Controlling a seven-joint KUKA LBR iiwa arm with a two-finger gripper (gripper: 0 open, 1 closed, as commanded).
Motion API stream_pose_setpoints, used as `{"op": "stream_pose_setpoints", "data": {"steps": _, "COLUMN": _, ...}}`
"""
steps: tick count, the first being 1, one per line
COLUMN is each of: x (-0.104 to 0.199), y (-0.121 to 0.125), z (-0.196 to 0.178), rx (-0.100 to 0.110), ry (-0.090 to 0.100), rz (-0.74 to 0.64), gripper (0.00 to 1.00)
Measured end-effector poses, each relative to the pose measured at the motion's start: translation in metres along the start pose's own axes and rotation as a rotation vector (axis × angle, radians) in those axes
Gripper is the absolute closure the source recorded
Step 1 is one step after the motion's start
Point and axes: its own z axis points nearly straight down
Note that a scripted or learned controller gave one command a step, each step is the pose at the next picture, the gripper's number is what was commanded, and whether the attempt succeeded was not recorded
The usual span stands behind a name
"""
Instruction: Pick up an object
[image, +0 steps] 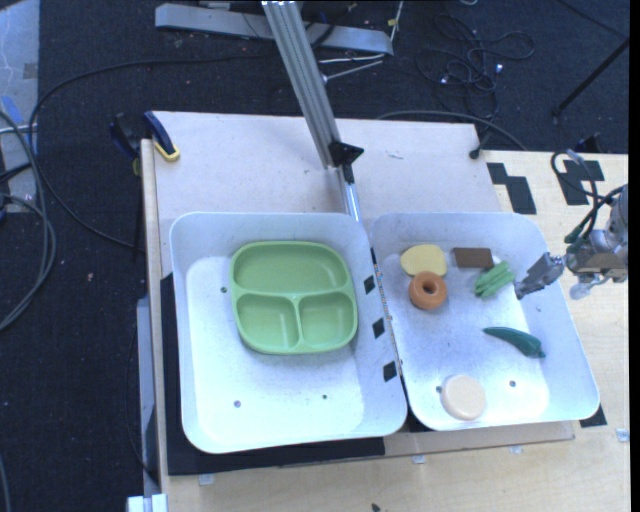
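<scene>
The right bin (560, 395) holds a yellow piece (424, 260), an orange ring (428, 291), a brown block (472, 257), a light green bundle (493, 279), a dark green pod (515, 340) and a cream disc (464, 396). My gripper (558, 282) hangs over the bin's right rim, just right of the light green bundle. It is open, with nothing between its fingers. One dark fingertip (530, 279) points toward the bundle.
A green divided plate (295, 297) lies in the left bin (200, 400). A slanted metal pole (310, 85) rises from between the bins at the back. Cables run over the dark floor around the bench.
</scene>
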Motion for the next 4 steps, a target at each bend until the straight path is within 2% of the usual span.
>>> {"op": "stream_pose_setpoints", "data": {"steps": 2, "x": 0.005, "y": 0.009, "z": 0.12, "rx": 0.005, "ry": 0.003, "rz": 0.0, "gripper": 0.0}}
{"op": "stream_pose_setpoints", "data": {"steps": 3, "x": 0.004, "y": 0.014, "z": 0.166, "rx": -0.013, "ry": -0.005, "rz": 0.001, "gripper": 0.0}}
{"op": "stream_pose_setpoints", "data": {"steps": 4, "x": 0.004, "y": 0.016, "z": 0.153, "rx": -0.018, "ry": -0.006, "rz": 0.0, "gripper": 1.0}}
